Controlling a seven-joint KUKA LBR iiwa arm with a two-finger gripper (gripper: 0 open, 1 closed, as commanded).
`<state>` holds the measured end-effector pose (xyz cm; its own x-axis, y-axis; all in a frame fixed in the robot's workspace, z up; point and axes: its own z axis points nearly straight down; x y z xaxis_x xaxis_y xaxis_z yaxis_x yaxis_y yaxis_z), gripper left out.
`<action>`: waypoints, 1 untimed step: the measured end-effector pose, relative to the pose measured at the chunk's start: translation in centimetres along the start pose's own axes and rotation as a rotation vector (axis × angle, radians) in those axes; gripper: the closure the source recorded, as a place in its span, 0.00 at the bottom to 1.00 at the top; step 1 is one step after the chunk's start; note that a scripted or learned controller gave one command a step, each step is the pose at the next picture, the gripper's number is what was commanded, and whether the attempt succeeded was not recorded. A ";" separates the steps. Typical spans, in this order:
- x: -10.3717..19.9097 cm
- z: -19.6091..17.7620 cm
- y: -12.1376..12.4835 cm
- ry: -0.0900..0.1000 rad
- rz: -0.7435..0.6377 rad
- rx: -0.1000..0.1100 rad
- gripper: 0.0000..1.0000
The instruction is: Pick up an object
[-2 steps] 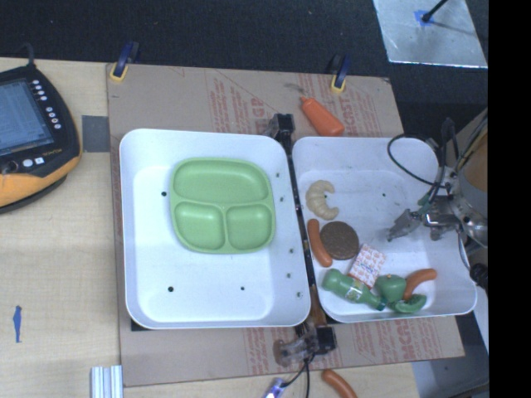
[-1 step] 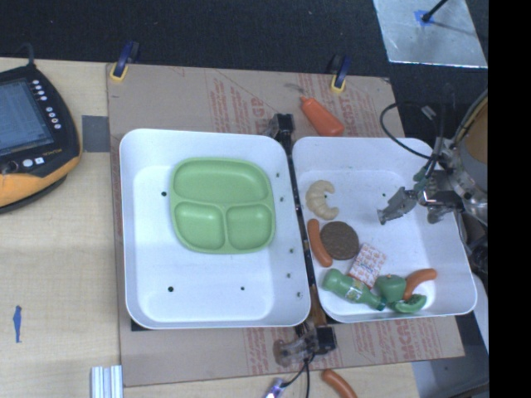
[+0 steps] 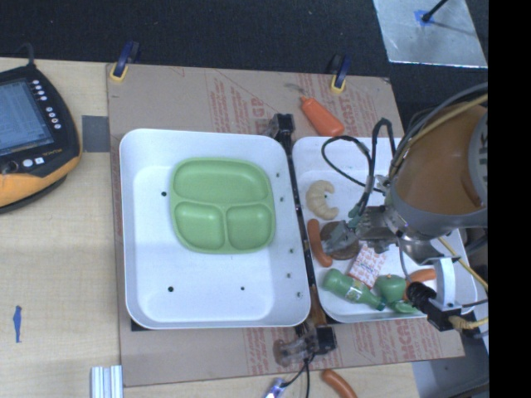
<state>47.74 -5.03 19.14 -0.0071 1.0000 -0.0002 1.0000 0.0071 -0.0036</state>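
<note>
A green divided plate [image 3: 222,204] lies in the left white bin [image 3: 141,288]. In the right white bin [image 3: 311,152] beside it, the gripper [image 3: 342,237] hangs low over a red sausage [image 3: 317,241], just below a croissant [image 3: 321,199]. Whether the jaws are released or clenched cannot be told. A green bottle [image 3: 348,289] and a red-and-white packet [image 3: 366,265] lie nearby.

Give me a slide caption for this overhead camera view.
Robot hand low in the right bin among toy foods; green divided plate in the left bin.
</note>
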 end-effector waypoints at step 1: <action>-4.4 4.2 2.2 0.000 0.002 0.002 0.00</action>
<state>50.01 -9.43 14.92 -0.0054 1.0000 -0.0005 1.0000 0.0054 -0.0051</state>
